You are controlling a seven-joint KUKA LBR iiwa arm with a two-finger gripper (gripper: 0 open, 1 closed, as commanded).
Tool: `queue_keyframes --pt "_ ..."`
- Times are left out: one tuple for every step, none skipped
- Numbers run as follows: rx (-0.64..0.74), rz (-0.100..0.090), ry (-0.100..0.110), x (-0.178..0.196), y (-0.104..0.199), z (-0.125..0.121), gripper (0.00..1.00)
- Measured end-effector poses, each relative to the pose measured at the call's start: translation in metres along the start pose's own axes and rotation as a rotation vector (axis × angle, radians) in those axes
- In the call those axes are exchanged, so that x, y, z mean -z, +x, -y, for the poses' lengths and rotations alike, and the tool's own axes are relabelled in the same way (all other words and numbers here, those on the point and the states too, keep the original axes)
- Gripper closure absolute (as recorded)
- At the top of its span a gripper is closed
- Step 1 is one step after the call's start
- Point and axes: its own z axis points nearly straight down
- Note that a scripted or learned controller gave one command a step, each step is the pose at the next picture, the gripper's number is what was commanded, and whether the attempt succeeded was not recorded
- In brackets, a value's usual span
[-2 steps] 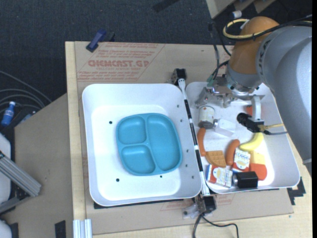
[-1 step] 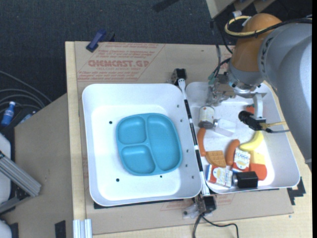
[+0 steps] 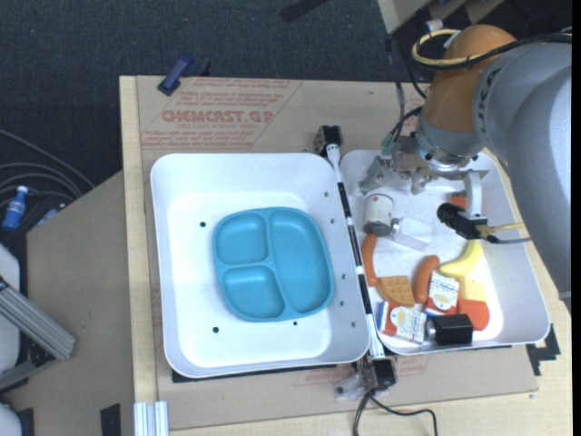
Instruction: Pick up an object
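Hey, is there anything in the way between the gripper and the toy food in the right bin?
Nothing visible blocks it. The gripper hangs over the far end of the right bin, and the small white cup and clear block lie just below it in the picture, uncovered. The banana and waffle lie nearer the camera, also uncovered.

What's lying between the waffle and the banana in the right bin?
In the camera view, an orange hot dog lies between the waffle and the banana, close beside the waffle's right edge.
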Motion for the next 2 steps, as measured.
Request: queue_keyframes --pt "0.000 0.000 -0.002 0.0104 0.0005 -0.0006 1.00" --pt "0.000 0.000 -0.001 0.0102 0.0005 -0.0005 0.00"
